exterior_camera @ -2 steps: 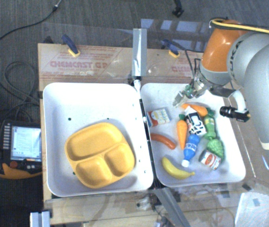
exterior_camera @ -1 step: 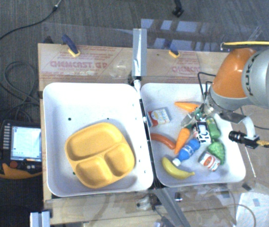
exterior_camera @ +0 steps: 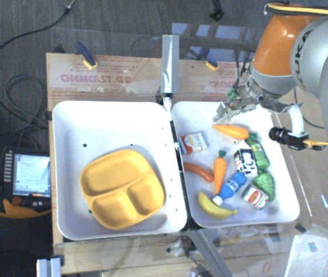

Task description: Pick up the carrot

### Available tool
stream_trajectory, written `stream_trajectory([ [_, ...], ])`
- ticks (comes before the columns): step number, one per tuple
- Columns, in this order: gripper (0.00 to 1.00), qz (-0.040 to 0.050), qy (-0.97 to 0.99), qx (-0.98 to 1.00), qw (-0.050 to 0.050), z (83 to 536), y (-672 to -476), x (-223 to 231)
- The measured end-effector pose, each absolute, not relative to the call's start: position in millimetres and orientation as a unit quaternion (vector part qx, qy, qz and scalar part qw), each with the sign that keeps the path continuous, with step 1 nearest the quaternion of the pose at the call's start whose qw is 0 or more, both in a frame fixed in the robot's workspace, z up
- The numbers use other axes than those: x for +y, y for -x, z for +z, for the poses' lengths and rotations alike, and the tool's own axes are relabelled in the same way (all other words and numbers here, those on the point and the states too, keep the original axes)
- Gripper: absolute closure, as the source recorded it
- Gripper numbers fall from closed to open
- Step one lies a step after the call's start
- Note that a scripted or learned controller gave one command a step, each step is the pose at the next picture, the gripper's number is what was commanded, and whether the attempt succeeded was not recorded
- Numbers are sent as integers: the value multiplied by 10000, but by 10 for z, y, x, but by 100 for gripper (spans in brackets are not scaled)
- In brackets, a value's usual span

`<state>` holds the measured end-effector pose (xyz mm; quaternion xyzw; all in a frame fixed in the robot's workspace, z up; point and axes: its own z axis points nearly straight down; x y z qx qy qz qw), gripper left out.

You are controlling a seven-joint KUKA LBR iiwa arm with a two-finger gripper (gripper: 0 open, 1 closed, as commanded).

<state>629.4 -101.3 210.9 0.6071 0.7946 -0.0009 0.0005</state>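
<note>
Pincer (exterior_camera: 226, 112) sits over the far part of the right bin (exterior_camera: 291, 212), fingers close together, nothing between them; the tips end just short of the left end of an orange carrot-like piece (exterior_camera: 231, 131) lying flat across the bin. Can't tell if they touch it.

Carrot (exterior_camera: 219, 168) stands near bin centre, green top pointing away, tip toward the banana (exterior_camera: 215, 206). It lies between the red sausage (exterior_camera: 198, 171) on its left and the blue-capped bottle (exterior_camera: 231, 186) on its right, just beside both.

Small carton (exterior_camera: 194, 142) near the bin's left wall. Black-and-white packet (exterior_camera: 245, 161), green pouch (exterior_camera: 258, 153), leafy green item (exterior_camera: 265, 183) and a red-white can (exterior_camera: 255, 197) crowd the right side.

Left bin (exterior_camera: 66, 154) holds a yellow divided tray (exterior_camera: 122, 187). Handheld pendant (exterior_camera: 22, 182) lies on the floor left of the desk.
</note>
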Motion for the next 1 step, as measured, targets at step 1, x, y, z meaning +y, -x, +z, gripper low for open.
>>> stream_trajectory([
  [1, 0, -13, -6073, 7944, 5, 2108, -6293, -1018],
])
